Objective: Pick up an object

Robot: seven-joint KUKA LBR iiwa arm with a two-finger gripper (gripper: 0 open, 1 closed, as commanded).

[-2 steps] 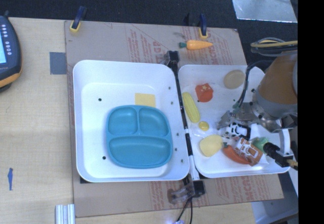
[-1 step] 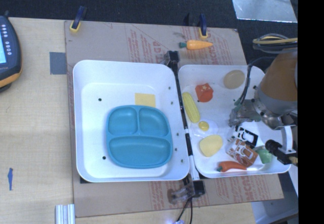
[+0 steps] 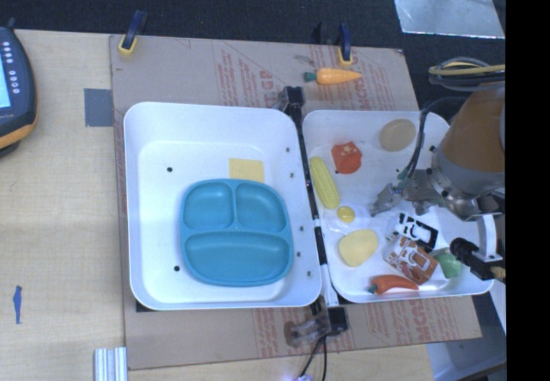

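Fingers: we place the two-finger gripper low over the right-hand shallow white bin, at the end of the grey arm with the orange band; whether it is open or closed we cannot tell, and nothing is seen between its tips.
Nearest candidates: the small round yellow toy ball lies just left of the fingers; the pale yellow lumpy toy piece sits just below and left of them; the ribbed yellow plastic corn cob lies further left, along the bin wall.
Further items: the red blocky toy is up and left of the fingers; the flat tan round disc is above them; the red pepper-shaped toy is well below, against the near wall.
Handling, judged: these look like hollow plastic play foods, light, stiff, smooth and likely slippery. We would take the corn cob across its narrow width at mid-length; the ball may roll away.
Surface: smooth white bin floor, little friction expected.
Room: crowded on the right side; the cob sits close to the wall, leaving little clearance for one finger.
Neighbouring bin: the left-hand white bin holds a blue sectioned plastic plate and a flat yellow square, well apart from the fingers.
Tabletop: brown cardboard sheet, with an orange toy carrot outside the bins.
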